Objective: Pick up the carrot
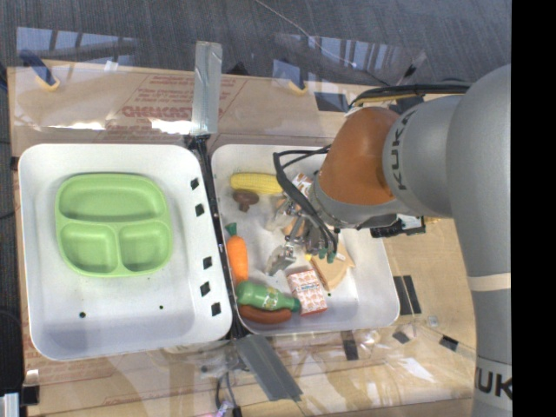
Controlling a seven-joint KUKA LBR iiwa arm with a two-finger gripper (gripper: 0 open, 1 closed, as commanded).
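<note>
The carrot (236,256), orange with a small green top, lies along the left wall of the right bin (375,294), pointing toward the front. My gripper (290,248) hangs low over the middle of that bin, a short way to the right of the carrot and apart from it. Nothing shows as held. The grey arm with its orange band (365,156) covers the right part of the bin.
An ear of corn (254,182) and a small brown item (246,200) lie behind the carrot. A green bottle (265,297), a brown sausage (265,314), a red-and-white box (307,288) and a tan wedge (334,272) crowd the front. The left bin (35,320) holds a green divided tray (113,222).
</note>
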